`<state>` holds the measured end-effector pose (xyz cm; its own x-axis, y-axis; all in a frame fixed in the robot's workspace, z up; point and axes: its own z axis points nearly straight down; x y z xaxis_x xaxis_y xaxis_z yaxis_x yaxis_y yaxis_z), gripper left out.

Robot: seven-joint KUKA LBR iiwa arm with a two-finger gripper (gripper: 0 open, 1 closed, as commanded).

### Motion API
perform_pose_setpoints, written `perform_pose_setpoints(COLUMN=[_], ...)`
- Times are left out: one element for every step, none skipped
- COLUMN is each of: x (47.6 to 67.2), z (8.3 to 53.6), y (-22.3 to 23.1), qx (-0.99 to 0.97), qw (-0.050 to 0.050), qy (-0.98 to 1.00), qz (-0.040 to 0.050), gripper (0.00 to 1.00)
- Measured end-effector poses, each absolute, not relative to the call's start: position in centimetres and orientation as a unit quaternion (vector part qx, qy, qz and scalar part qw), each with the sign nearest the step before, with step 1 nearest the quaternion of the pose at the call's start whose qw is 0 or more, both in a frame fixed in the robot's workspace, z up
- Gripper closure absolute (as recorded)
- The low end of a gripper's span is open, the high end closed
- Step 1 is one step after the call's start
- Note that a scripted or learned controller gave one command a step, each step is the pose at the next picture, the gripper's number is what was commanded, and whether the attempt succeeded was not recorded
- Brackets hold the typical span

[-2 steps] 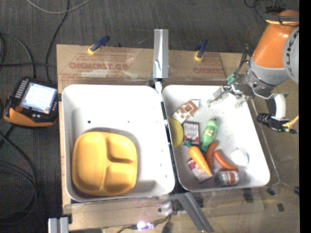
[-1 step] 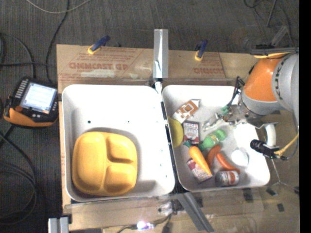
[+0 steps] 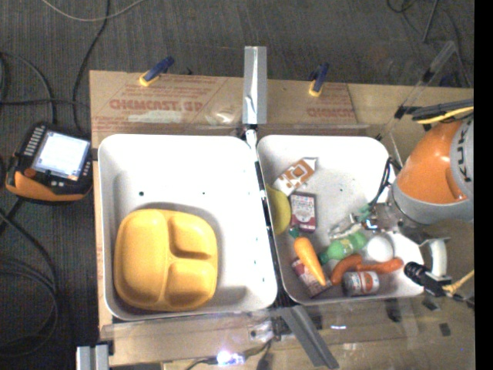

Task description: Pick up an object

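Tool (image 3: pixel 368 220) fingers unclear, arm (image 3: pixel 435 177) hides right bin (image 3: pixel 323 141) edge.

- A robotics lab, not a home.
- Two white bins (image 3: pixel 185 149) sit on a cardboard-covered surface (image 3: pixel 154 102) held by blue-and-yellow clamps (image 3: pixel 156 70).
- A teach pendant (image 3: pixel 52 163) lies on grey carpet (image 3: pixel 323 14), with loose cables (image 3: pixel 85 6) trailing.

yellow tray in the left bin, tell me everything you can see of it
The yellow tray is a rounded-square plate with a smooth, plastic-looking surface, divided by ridges into three compartments: one large on its left, two smaller on its right. It lies flat on the floor of the left bin, in the part nearest the camera, near the bin's left and front walls. Nothing rests on it.
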<state>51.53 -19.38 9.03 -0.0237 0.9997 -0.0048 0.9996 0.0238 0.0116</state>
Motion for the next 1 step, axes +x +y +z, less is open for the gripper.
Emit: perform_pose_setpoints(x=[51.69], z=[10.02], y=[-19.44], qx=[0.699], qw=[0.008], qy=[0.715], qz=[0.0032], gripper=[1.00])
